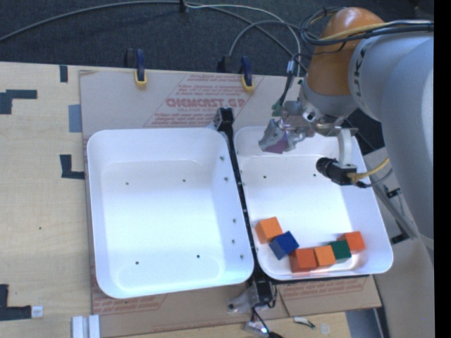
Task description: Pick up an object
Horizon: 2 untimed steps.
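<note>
The arm (380, 83) is hanging over the right bin's (310, 189) far edge, its gripper (280, 138) seemingly clasping something purplish, though I cannot tell. Blocks (310, 248) are sitting bunched against the near wall, well apart.

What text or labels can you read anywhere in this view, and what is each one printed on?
"CHEMCAST GP": large red letters on the brown board under the bins, behind the left bin; the reading is somewhat uncertain.
Smaller red lines above and below it on the same board: too blurred to read.
Dark lettering on the grey arm link beside the orange band: too blurred to read.
The blocks in the right bin carry no readable text.
</note>
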### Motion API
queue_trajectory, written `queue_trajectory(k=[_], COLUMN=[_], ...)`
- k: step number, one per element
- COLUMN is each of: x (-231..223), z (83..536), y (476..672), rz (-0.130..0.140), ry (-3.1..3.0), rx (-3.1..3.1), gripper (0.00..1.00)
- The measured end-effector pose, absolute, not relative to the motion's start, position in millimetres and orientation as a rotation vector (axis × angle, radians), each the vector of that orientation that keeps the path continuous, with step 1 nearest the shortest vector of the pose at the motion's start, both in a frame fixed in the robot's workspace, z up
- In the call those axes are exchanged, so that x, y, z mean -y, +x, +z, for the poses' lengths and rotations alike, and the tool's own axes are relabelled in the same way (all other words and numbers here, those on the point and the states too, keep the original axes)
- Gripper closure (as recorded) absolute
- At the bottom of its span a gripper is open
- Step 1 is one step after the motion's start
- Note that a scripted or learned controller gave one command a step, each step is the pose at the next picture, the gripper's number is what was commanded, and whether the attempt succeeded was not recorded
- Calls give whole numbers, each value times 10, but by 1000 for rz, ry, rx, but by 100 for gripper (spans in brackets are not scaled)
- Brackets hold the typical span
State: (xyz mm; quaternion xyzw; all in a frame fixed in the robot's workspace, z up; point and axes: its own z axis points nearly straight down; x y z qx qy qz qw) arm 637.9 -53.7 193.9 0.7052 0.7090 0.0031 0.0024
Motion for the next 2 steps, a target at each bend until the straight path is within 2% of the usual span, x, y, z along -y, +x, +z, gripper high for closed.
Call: queue_trajectory(k=[1, 2], x=[-63, -819], z=[1881, 1883], y=[6721, 6704], rz=[0, 1], ry=[2217, 2216], rx=[-2228, -2230], gripper=[100, 100])
